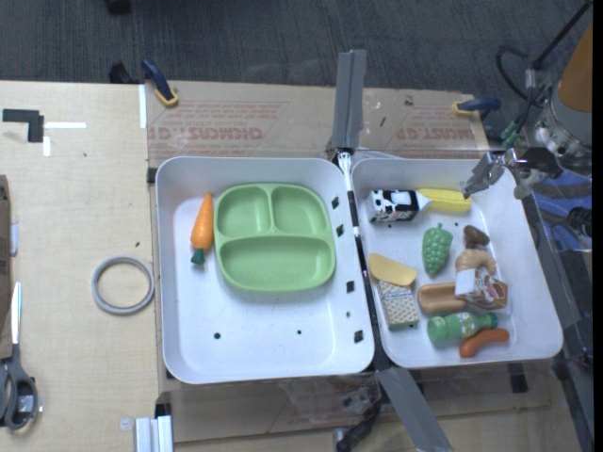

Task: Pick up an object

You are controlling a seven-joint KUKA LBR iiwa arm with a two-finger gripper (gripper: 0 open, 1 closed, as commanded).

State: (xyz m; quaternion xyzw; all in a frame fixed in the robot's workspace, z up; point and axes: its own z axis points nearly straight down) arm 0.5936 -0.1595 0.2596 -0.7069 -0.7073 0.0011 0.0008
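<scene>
My gripper hangs over the far right corner of the right bin, fingers spread open with nothing between them. Just left of it and below lies a yellow banana, beside a black-and-white cow-patterned carton. Further down the bin are green grapes, a brown piece, a yellow cheese wedge, a checked cracker, a hot dog bun, a red-and-white packet, a green bottle and an orange sausage.
The left bin holds a green divided plate and an orange carrot. On the wooden bench to the left lie a grey ring and scissors. A grey divider post stands between the bins at the back.
</scene>
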